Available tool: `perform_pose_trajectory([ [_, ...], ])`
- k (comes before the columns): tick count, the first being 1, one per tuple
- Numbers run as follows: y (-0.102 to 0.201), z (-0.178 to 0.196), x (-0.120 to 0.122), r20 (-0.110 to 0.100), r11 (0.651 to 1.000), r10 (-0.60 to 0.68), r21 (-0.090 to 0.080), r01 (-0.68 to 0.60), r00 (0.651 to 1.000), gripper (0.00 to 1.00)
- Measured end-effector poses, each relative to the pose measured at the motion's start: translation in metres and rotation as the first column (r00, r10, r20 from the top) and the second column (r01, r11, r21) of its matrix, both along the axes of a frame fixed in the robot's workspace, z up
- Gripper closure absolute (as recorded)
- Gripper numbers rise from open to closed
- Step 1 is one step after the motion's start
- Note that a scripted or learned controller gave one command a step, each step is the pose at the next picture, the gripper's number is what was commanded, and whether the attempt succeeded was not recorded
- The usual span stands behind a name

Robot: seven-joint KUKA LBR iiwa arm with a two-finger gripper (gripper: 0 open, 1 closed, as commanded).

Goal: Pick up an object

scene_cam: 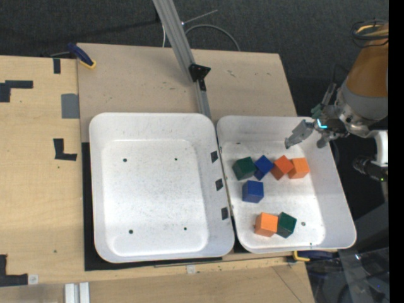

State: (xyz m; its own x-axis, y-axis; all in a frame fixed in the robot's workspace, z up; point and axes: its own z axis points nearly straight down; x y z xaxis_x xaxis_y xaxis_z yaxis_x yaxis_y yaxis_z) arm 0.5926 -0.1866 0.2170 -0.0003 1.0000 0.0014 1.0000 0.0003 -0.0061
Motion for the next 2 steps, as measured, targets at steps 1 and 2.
perform_pose_trajectory([
  [1,0.000,0.003,0.001,0.005,1.000,0.002,-0.002,-0.002,1.000,0.00],
  [2,-0.006,-0.059,0.001,-0.001,1.000,0.000,-0.001,0.000,1.000,0.00],
])
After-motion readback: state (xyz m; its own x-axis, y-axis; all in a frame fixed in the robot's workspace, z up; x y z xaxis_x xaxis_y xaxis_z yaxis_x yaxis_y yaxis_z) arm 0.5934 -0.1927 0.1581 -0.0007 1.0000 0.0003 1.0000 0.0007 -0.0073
